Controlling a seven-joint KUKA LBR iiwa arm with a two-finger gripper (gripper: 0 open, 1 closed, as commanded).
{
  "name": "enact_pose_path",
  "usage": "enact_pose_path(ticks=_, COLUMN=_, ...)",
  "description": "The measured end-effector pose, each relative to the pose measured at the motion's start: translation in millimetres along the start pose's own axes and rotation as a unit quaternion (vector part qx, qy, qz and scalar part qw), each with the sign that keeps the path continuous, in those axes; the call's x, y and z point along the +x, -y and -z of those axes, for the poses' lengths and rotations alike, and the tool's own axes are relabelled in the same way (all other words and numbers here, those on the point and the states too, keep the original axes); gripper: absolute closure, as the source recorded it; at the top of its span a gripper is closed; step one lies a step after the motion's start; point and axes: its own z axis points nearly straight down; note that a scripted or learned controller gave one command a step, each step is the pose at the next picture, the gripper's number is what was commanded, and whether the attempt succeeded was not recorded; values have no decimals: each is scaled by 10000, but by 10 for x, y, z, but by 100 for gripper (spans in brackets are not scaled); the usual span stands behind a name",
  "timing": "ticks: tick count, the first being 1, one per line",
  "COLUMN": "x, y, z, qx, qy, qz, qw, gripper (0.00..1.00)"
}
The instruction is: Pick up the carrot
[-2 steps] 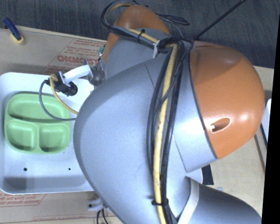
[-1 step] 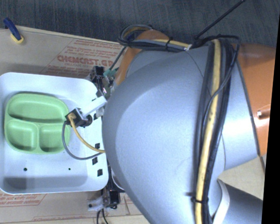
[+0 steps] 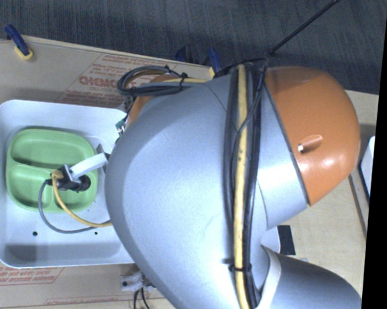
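Grey arm point(image 3: 196, 204) looms over the left white bin point(image 3: 64, 243) and its green dish point(image 3: 46, 148), covering pincer and carrot alike, so neither their bearing nor the pincer's state can be told.

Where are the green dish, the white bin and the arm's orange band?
green dish point(image 3: 46, 148), camera view, upper compartment's floor.
white bin point(image 3: 58, 243), camera view, bare floor near its lower edge.
orange band point(image 3: 317, 127), camera view, middle of its rounded surface.
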Motion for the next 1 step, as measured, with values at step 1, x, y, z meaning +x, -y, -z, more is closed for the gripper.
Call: enact_pose_path(ticks=1, x=196, y=490, z=-186, qx=-38, qy=-7, qz=-99, qw=9999, gripper=0)
